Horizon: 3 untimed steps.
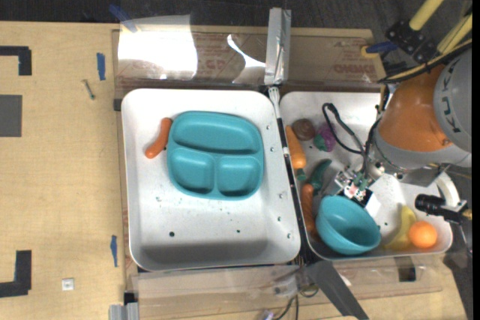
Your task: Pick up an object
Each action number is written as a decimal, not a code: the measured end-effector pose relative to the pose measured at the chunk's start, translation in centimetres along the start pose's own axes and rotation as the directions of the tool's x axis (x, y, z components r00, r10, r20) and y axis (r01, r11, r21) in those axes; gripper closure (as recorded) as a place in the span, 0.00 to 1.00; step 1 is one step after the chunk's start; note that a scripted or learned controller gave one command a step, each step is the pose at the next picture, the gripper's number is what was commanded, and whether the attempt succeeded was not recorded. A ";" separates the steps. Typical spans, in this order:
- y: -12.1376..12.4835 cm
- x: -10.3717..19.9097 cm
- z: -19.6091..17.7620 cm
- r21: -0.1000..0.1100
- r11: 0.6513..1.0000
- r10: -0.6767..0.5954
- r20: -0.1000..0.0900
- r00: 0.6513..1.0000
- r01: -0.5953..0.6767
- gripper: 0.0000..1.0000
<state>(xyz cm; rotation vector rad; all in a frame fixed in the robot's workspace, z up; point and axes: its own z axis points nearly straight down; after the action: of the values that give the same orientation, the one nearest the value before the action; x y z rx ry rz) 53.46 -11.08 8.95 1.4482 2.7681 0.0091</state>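
Tan bench with two white bins: left bin point(142, 183) holds a teal divided tray point(216, 154) with an orange carrot point(158, 139) at its 9 o'clock, right bin point(442, 240) has clutter and a teal bowl point(346, 223), the gripper point(352, 187) low at the bowl's 12 o'clock, its grip state unreadable, nothing visibly picked yet.

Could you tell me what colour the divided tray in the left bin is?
The divided tray is teal, in the camera view.

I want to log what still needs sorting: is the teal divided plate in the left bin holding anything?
Empty. All three compartments of the teal divided plate show bare teal; the orange carrot lies beside it, on the left bin.
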 end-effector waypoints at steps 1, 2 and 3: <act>-3.1 2.9 -0.1 0.002 0.987 0.162 -0.001 0.987 -0.162 0.00; -4.2 1.5 0.0 0.006 0.776 0.631 -0.002 0.776 -0.631 0.00; -4.0 1.2 -1.1 -0.001 0.777 0.630 0.002 0.777 -0.630 1.00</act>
<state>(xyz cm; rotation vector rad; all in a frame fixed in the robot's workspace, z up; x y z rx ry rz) 49.42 -12.38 10.01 2.2904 2.1256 0.0161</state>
